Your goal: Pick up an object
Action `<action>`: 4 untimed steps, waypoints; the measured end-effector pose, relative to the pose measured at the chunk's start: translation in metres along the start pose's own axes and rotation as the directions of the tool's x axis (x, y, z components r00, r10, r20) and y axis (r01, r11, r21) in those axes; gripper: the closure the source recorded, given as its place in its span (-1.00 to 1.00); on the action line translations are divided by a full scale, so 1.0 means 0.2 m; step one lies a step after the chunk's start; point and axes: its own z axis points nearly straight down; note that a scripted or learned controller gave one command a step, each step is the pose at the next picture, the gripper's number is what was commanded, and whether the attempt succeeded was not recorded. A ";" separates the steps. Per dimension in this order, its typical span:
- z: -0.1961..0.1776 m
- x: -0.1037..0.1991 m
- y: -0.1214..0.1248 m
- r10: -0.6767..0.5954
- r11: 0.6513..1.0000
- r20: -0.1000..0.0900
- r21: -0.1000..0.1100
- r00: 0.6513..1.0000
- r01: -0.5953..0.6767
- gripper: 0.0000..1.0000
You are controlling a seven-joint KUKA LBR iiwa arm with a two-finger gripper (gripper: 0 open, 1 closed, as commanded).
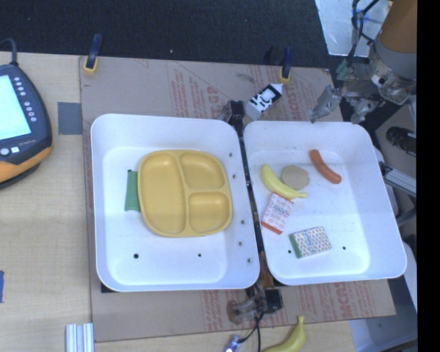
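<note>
A: What's biggest on the bench?

B: Two white bins side by side. The left bin holds a yellow tray with three compartments, and a green slip pokes out from under the tray's left edge.

A: And the right bin?

B: Five small things lie in it. A banana sits near the bin's left wall, touching a tan disc on its right. A sausage lies apart, toward the far right. A red-and-white packet is just below the banana, and a green-edged sponge lies nearer the front.

A: Where's the arm?

B: At the top right, beyond the right bin's far rim. The gripper hangs over the cardboard there, well apart from all five things. It has nothing between its fingers; how far they're parted I can't tell.

A: Anything else?

B: A pendant at the left edge, and a second banana by the front.
</note>
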 end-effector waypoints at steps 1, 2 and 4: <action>0.48 -0.27 0.00 0.000 1.000 0.001 0.001 1.000 0.000 -1.00; 0.85 -0.34 0.01 -0.001 1.000 0.001 0.002 1.000 0.001 -1.00; 0.79 -0.35 0.01 -0.003 1.000 0.001 0.002 1.000 0.003 -1.00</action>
